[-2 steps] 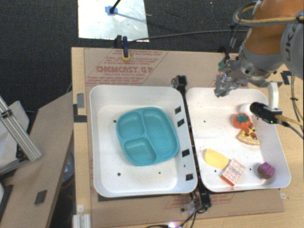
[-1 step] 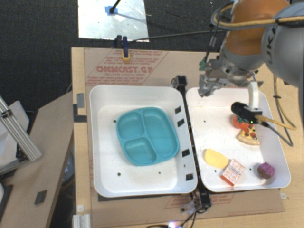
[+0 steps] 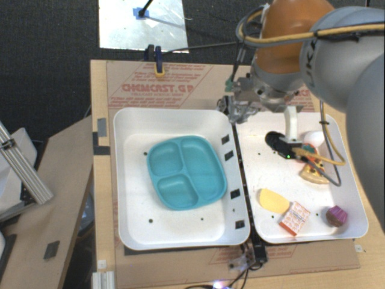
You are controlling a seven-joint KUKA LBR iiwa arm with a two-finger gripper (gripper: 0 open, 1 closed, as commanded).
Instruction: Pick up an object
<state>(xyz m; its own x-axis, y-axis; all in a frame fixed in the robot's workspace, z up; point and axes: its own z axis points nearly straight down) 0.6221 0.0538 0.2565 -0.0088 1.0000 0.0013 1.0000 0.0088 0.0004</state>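
We look down at two white bins that sit side by side on a brown board with red letters.

The left bin holds a blue plate with three parts. It lies flat in the middle of the bin.

The right bin holds the small things. A yellow piece lies near the front. Just beside it, closer to the front edge, lies a red and white packet. A purple thing sits in the front right corner, apart from the packet. Farther back lies a tan thing, and behind that a pale round thing.

The claw hangs at the back, over the spot where the two bins meet. It is well apart from the yellow piece, the packet and the purple thing. It looks dark and tangled from here, so we cannot tell if it is open or closed.

The big grey and orange arm comes in from the right. It covers the back right corner of the right bin. Parts of the robot cross over the tan thing, so we cannot make out its shape. The pale round thing is partly hidden too, and we cannot say what it is.

Small black clips sit along the wall between the bins. A blue clamp holds the back of the board.
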